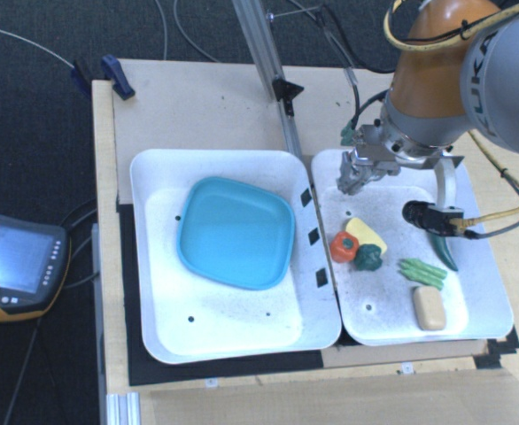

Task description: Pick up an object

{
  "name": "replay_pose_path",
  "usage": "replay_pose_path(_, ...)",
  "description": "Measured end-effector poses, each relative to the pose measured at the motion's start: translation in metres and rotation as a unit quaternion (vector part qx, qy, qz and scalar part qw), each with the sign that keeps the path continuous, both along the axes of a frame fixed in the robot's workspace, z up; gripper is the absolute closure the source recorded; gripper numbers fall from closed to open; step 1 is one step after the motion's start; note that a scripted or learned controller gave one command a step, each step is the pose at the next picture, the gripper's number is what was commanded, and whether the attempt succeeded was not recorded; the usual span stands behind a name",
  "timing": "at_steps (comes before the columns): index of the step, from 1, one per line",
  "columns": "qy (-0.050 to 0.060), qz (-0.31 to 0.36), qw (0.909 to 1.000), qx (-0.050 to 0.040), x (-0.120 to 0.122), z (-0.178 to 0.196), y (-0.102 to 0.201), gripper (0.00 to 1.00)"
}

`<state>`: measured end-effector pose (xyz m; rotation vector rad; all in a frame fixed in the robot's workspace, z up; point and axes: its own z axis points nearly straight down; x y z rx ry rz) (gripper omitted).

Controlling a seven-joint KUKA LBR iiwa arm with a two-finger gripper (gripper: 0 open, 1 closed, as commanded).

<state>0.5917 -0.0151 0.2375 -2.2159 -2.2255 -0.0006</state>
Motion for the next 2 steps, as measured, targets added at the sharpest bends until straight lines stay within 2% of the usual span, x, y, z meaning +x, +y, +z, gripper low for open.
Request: replay_pose_path(2, 0.000, 0.000, 1.0000, 0.0002, -0.045, 0.015, 0.094, 1.00)
